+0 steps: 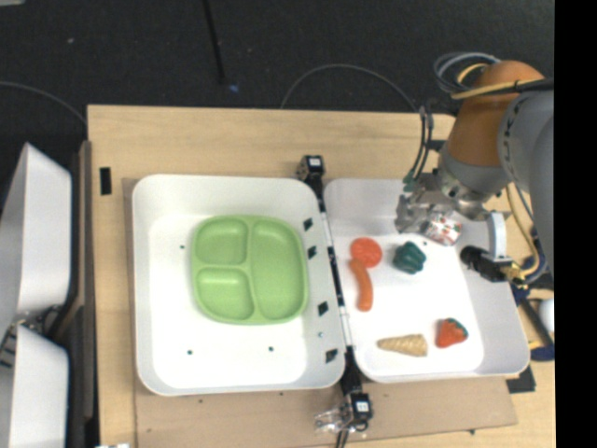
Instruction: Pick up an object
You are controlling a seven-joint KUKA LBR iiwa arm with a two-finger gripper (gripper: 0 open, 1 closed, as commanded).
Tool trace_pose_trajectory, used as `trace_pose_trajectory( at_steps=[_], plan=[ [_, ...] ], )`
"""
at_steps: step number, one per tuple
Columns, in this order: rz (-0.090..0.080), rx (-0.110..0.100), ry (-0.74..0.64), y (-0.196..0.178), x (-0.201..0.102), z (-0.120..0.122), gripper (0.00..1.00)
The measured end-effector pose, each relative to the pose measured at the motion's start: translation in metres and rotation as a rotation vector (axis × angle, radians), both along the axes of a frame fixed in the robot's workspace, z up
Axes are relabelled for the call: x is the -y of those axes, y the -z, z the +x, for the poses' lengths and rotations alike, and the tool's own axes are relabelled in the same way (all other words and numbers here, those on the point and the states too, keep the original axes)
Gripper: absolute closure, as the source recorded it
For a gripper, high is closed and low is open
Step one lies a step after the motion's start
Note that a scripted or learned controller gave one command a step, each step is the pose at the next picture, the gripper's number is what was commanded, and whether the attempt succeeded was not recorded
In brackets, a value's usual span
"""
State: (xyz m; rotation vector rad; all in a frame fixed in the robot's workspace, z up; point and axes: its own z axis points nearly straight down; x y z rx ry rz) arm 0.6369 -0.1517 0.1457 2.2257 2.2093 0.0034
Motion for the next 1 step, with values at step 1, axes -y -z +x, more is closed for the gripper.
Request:
trace_pose_trajectory(
  at_steps=[1],
  plan=[
    [0.001,0.0,-0.002,-0.0441,0.0003,-0.0018,1.0]
  ],
)
